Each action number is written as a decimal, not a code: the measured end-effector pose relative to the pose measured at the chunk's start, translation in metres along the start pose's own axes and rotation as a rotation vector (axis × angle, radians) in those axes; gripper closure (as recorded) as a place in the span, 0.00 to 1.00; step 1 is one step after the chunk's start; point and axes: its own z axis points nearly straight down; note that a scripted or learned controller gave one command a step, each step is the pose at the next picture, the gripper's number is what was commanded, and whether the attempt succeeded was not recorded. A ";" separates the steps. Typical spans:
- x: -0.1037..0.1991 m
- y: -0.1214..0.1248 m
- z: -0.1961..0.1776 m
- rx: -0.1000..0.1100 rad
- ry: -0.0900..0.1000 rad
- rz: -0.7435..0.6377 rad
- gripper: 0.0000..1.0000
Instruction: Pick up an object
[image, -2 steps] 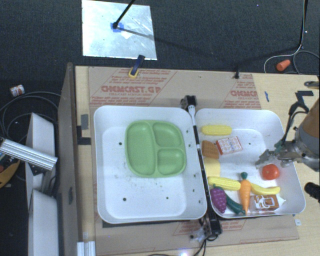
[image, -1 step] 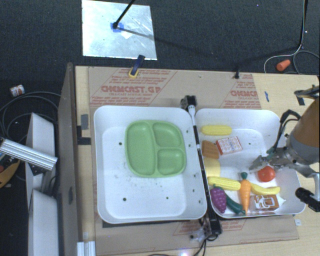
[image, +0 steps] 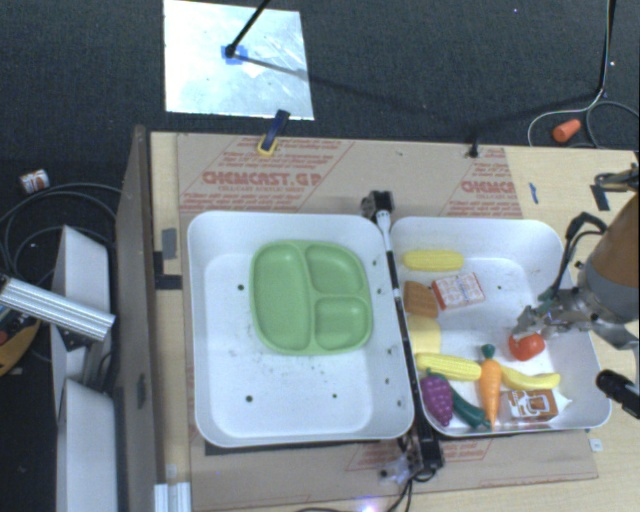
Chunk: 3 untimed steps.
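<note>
Nearest us a carton (image: 530, 404) and carrot (image: 489, 384) in the right bin (image: 545, 240), our gripper (image: 532, 322) at three o'clock, touching a tomato (image: 526, 346) at its five o'clock, finger state we cannot tell, green tray (image: 308, 297) in the left bin (image: 220, 400).

Right bin (image: 545, 240) crowded — open floor beside box (image: 458, 290).

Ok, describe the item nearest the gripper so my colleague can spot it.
Look in the right bin, by its right side, just below the gripper. There lies a tomato: small, round and red, unlike the long orange carrot and yellow banana beside it.
</note>
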 end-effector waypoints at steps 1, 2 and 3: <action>0.041 0.061 -0.100 -0.010 -0.001 -0.010 1.00; 0.038 0.056 -0.094 0.002 0.000 -0.003 0.00; -0.003 -0.021 -0.049 0.012 0.002 0.008 0.00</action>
